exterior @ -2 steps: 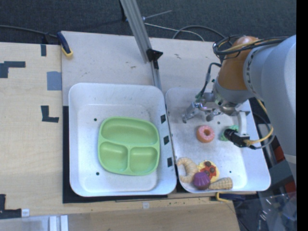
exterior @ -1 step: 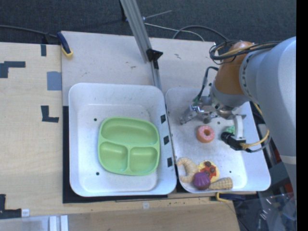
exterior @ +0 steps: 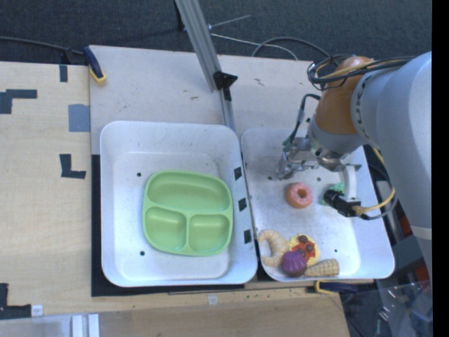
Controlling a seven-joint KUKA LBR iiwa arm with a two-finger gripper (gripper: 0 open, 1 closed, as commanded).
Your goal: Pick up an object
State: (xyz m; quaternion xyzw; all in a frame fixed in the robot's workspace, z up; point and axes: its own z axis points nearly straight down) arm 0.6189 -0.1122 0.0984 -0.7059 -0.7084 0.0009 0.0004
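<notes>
A pink donut (exterior: 299, 196) lies in the middle of the right bin (exterior: 270, 149). My gripper (exterior: 289, 168) hangs just above and to the left of it, fingers pointing down at the bin floor, with nothing seen between them. Along the right bin's front edge lies a cluster of toy foods: a tan croissant-like piece (exterior: 273, 244), a small pizza slice (exterior: 306, 245), a purple round piece (exterior: 293, 262) and a waffle cone (exterior: 323, 267).
The left bin (exterior: 119, 188) holds a green divided plate (exterior: 188, 212). A metal pole (exterior: 200, 30) slants over the bench toward the wall between the bins. The arm's grey body and orange band (exterior: 337, 107) cover the right bin's far right side.
</notes>
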